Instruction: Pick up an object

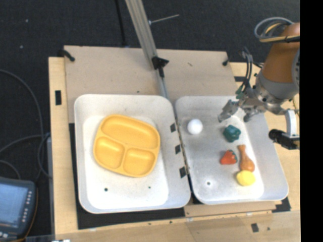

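Gripper (pixel 237 112) over right bin (pixel 267 185), jaws wide, holding nothing. Just below: teal block (pixel 232 132); ball (pixel 195 126) left. Yellow tray (pixel 126 145) in left bin (pixel 86 110).

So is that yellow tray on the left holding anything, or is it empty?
Empty. The yellow tray lies flat in the left bin, and all three of its compartments show bare yellow plastic.

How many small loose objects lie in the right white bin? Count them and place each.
5. White ball near the left wall; teal block below the gripper; red piece; orange drumstick-shaped toy beside it; yellow lemon-like piece nearest the front.
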{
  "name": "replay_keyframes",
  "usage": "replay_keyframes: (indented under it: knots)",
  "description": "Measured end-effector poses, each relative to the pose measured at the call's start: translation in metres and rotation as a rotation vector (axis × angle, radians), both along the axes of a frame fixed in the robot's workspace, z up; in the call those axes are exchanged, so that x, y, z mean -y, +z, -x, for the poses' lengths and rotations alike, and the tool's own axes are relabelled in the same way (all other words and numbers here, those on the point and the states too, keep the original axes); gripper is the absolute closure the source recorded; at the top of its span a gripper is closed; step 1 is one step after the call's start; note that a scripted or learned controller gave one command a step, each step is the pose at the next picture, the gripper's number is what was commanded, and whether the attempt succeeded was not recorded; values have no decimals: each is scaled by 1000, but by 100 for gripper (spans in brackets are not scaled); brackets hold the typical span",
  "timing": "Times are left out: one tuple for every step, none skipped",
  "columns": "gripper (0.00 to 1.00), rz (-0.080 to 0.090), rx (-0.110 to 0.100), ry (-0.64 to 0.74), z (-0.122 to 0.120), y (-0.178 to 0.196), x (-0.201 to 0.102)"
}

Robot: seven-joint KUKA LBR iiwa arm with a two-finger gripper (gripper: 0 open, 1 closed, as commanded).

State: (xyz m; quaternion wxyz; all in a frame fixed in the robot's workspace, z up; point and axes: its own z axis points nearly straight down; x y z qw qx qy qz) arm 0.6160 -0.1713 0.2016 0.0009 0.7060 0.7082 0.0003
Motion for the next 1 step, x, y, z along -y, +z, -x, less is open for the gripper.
replay_keyframes:
  knots:
    - [0,0,0,0,0,0,0]
